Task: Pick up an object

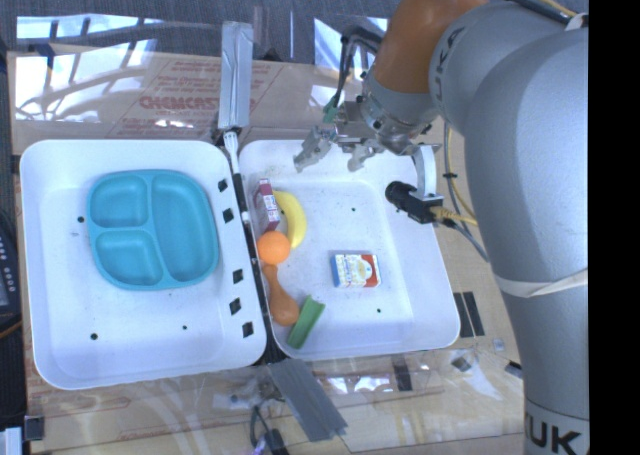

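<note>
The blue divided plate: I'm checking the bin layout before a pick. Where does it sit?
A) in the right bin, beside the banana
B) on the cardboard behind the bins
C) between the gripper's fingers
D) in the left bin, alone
D: the blue divided plate lies flat in the left bin, while the banana lies in the right bin.

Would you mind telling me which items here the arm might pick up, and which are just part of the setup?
Candidates to pick up, all in the right bin:
banana
orange ball
carrot
green block
small box
red packet

Just lying about:
blue divided plate in the left bin
cardboard sheet
</note>
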Robot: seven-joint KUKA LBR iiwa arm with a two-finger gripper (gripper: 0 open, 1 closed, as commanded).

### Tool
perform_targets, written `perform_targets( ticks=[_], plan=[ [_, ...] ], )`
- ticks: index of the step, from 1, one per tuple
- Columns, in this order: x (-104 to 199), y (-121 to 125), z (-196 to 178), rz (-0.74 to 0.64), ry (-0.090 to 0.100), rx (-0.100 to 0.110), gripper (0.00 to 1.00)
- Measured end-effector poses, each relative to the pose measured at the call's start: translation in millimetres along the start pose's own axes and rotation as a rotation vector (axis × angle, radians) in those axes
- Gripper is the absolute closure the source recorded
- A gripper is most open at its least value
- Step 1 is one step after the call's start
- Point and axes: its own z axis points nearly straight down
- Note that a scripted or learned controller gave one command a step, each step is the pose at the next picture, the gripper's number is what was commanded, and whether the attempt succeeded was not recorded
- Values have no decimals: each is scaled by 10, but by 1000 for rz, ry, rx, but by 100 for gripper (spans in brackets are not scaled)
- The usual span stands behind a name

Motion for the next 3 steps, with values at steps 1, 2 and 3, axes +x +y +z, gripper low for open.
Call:
perform_targets(
  ticks=[1,2,3],
  plan=[
    [-255,37,-474,56,-1,-4,0],
    [120,-466,936,-127,1,2,0],
    [106,-439,801,-132,-3,-4,100]
  ],
)
